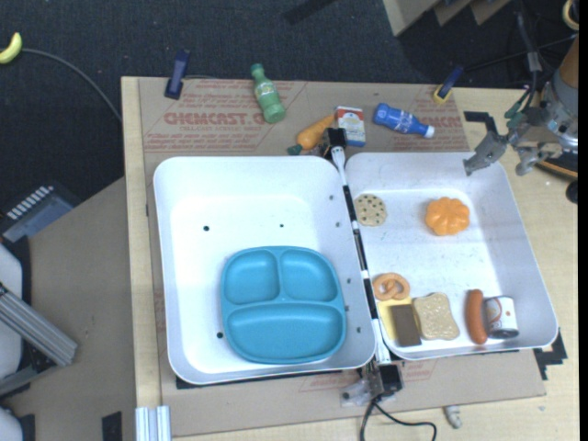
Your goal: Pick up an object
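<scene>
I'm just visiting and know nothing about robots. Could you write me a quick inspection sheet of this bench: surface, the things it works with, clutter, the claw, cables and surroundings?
Surface: cardboard-topped bench bearing a left bin and a right bin, side by side.
Job's things: right bin holds a cookie, orange pumpkin, pretzel, bread slice, sausage and small can; left bin holds a blue divided tray.
Clutter: behind the bins, a green bottle, blue bottle, small carton and carrot.
Claw: claw over the right bin's far right corner, fingers apart, nothing between them.
Cables: cable on the floor, far left; wire at the front edge.
Surroundings: dark carpet.
</scene>
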Controlling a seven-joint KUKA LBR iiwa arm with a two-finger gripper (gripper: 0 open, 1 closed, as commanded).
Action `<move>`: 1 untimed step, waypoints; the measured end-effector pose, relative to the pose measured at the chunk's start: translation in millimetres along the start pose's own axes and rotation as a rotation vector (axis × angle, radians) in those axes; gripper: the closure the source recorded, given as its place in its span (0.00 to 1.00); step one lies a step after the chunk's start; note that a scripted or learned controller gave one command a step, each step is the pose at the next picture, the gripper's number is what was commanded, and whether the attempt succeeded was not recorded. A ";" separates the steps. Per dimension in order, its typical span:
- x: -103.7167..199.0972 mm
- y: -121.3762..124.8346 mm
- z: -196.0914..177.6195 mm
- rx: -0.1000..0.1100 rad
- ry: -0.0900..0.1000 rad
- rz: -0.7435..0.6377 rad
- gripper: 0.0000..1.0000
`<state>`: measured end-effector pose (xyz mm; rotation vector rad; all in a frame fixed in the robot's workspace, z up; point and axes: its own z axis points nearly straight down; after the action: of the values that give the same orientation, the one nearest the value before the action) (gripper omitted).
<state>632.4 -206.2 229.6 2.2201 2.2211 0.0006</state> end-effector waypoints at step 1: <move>4.2 -14.1 145.4 0.001 0.001 0.000 0.00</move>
<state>618.5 -202.0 84.2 2.2214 2.2218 -0.0001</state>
